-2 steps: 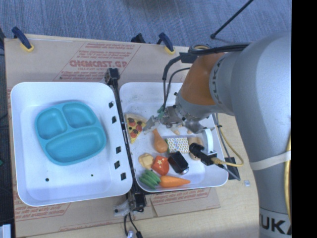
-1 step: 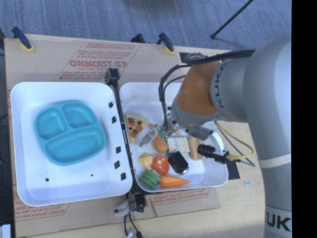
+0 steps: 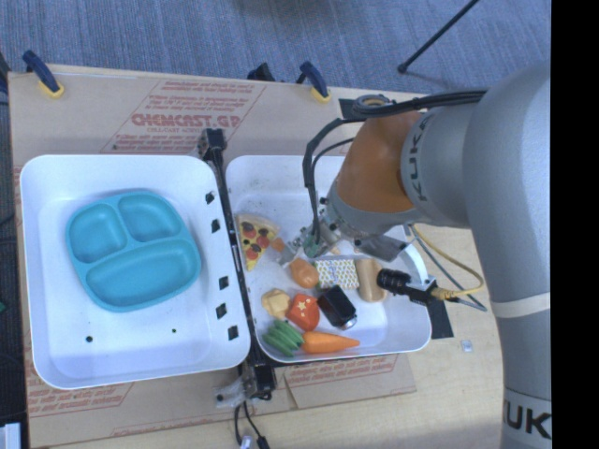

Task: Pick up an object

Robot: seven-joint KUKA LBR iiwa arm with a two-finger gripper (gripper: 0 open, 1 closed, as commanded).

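As it reached in from the right, the arm, grey w/ an orange band, bent down over the right bin & covered that bin's far right part. Under it lay the bench, topped w/ printed cardboard, w/ both white bins side by side, meeting along a seam w/ black clips. Left bin held a blue plate, 3 compartments, lying flat approx. mid-bin. Right bin held the toy food, bunched mostly in its near half. Gripper hung low approx. mid-bin, just right of the pizza & just above an orange lump; the wrist hid most of it, so whether it was spread or closed couldn't be told. Carrot lay flat along the near wall, tip to the right, w/ a green pod at its left end. Waffle sat right beside the orange lump, w/ a tan roll on its other side. Black block lay just below the waffle, touching a red tomato on its left. Smallest, a yellow bit sat just left of the tomato, near the seam.
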